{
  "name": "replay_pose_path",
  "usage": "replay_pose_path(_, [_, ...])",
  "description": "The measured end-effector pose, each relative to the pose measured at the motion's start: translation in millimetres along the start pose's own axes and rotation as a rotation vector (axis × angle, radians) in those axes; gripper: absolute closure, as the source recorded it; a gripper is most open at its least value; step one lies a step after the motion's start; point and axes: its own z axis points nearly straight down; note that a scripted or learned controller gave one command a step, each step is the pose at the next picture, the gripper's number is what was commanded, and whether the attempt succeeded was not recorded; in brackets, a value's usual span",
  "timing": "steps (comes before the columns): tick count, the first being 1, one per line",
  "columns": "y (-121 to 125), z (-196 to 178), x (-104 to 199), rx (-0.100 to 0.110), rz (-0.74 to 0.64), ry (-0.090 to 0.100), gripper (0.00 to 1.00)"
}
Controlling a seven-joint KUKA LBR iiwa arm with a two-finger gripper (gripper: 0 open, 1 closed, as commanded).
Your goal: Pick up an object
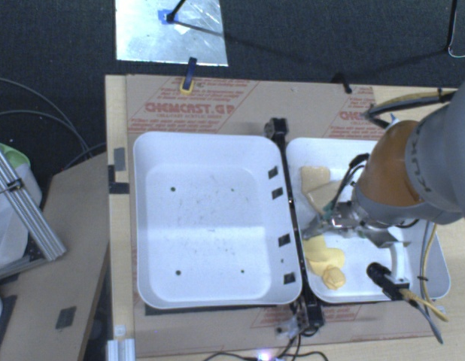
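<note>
End effector [320,227] is hanging low in the right bin [353,290], close to its left wall. Honestly I can't tell from this angle whether it's open or closed.

The nearest pickable thing is a yellow lumpy piece [325,256], which is lying just below the end effector in the bin's near-left corner. I can't say if they're touching. A rounder orange-yellow lump [335,278] is sitting right against it on the near side. On the far side of the end effector, a tan wedge [320,195] is lying next to a pale yellow flat piece [315,177], up by the bin's far-left part.

The grey arm with its orange band [390,175] is reaching in from the right and covering a good chunk of that bin.

The left bin [210,224] is sitting right beside it, with a black clip strip [281,194] running between the two. Both bins are resting on a cardboard sheet [217,100] with red lettering, laid on the worktop [114,224]. Further back, a shiny metal sheet [171,32] is lying on the dark floor.
</note>
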Motion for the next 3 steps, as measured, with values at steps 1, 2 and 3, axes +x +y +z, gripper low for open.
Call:
replay_pose_path(1, [-36.9,-107.0,25.1,-0.003,0.001,0.000,0.00])
replay_pose_path(2, [60.5,2.6,-23.1,-0.003,0.003,-0.004,0.00])
replay_pose_path(3, [58.0,-12.4,-20.9,-0.002,0.000,-0.002,1.00])
